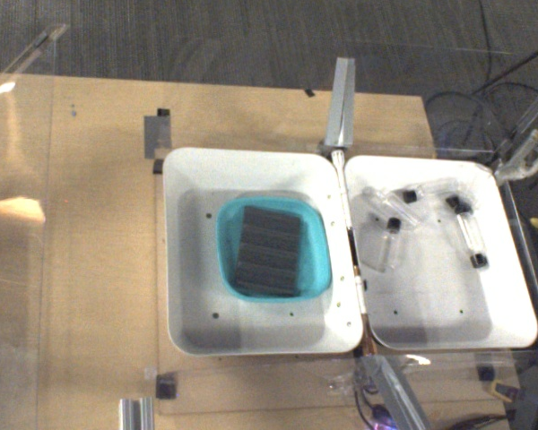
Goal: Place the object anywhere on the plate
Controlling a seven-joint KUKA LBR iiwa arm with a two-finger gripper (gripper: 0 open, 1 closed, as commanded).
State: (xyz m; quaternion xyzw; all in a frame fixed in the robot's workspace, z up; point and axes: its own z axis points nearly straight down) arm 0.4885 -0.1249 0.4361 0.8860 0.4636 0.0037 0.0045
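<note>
How the jaws stand cannot be told.

The dark grey ridged block (269, 247) lies flat on the teal plate (317, 271), roughly in its middle, with its long side running slightly aslant from top to bottom. Teal rim shows around it on all sides. The plate sits in the left bin (188, 316), a little toward the divider, on the bin's white floor.

The right bin (513, 316) touches the left one along a narrow metal strip (349, 240). In its upper half lie several clear tubes with black caps (471, 236), scattered at different angles, some close together near the divider.

Both bins rest on a pale wooden bench (81, 276). A grey metal bar (342, 101) stands up from behind the seam between the bins. Small dark brackets (161, 119) sit on the bench at the left bin's far and near corners. A bright glare patch (13, 209) lies across the bench's left side.

Beyond the bench is dark grey carpet (206, 16), with black cables (507, 65) trailing across it at upper right.
</note>
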